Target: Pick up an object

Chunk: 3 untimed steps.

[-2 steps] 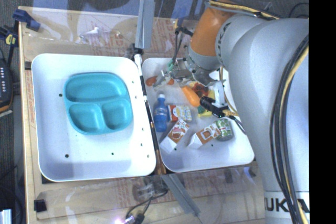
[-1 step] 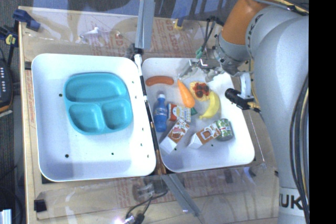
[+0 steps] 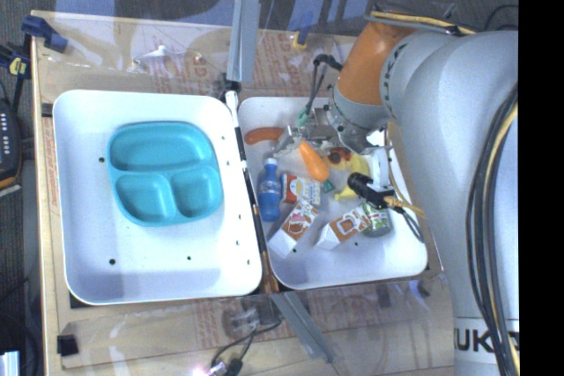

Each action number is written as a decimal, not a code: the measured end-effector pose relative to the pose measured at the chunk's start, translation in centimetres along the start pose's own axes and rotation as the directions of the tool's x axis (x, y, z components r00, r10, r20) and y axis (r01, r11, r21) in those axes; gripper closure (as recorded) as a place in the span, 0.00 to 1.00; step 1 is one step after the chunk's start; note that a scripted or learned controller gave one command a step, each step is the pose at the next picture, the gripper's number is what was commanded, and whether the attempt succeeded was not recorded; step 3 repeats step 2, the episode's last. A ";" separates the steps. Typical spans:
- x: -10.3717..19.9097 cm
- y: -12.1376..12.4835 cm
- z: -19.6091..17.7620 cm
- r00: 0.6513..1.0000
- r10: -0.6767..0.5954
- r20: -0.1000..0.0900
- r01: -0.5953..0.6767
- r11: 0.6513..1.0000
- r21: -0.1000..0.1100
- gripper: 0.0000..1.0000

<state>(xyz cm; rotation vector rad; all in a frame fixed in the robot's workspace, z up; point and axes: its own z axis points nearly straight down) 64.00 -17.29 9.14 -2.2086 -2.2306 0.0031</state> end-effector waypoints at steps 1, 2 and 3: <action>0.1 0.0 -1.0 1.000 -0.003 -0.001 0.003 1.000 0.000 1.00; 3.7 -2.6 -13.7 0.996 0.085 0.000 -0.085 0.996 -0.002 1.00; 3.7 -2.6 -13.7 0.996 0.085 0.000 -0.085 0.996 -0.002 1.00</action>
